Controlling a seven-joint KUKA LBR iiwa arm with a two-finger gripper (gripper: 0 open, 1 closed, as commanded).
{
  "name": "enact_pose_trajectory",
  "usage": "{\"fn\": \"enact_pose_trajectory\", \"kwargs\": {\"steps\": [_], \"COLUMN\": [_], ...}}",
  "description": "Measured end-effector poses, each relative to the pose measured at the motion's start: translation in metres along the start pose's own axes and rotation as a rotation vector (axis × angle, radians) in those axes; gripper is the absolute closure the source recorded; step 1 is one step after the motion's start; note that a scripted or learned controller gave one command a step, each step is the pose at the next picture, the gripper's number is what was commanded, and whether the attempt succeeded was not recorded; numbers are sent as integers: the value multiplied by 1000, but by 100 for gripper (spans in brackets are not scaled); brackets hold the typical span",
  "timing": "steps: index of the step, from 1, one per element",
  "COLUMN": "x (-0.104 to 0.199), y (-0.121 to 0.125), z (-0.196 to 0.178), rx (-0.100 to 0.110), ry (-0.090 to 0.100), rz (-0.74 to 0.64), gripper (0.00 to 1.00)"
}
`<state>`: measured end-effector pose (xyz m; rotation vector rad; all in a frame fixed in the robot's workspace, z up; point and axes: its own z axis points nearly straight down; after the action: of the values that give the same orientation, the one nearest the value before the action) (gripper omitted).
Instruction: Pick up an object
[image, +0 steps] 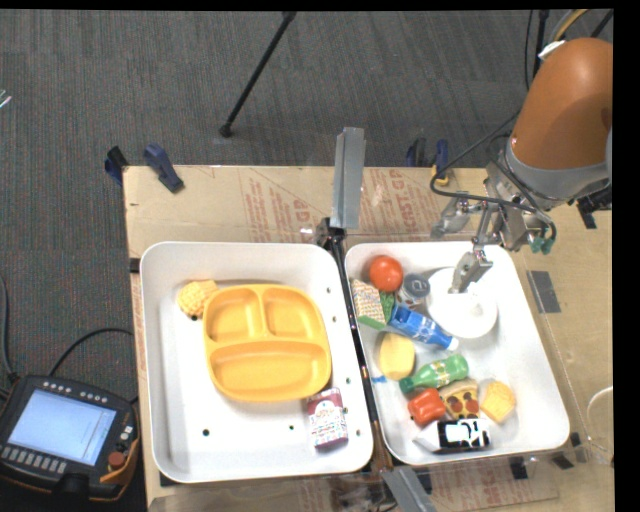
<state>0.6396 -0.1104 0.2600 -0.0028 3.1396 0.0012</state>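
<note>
White plate (470, 315) in right bin (548, 385), directly under hand (466, 277). Can't tell hand's state tbh. Tomato (385, 273) just left of it, blue bottle (420, 327) lying slantwise down-left. Short straight drop needed, probably.

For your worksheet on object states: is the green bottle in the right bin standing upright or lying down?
Lying down: the green bottle rests on its side among the other items.

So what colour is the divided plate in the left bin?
Yellow-orange, plain; the divided plate shows clearly in the camera view.
</note>
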Motion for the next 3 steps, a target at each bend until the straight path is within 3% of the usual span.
{"fn": "enact_pose_trajectory", "kwargs": {"steps": [1, 2, 3], "x": [86, 43, 42], "y": [9, 12, -81], "z": [148, 173, 118], "rx": [-2, -1, 5], "ry": [9, 3, -8], "rz": [55, -60, -11], "gripper": [0, 0, 0]}}
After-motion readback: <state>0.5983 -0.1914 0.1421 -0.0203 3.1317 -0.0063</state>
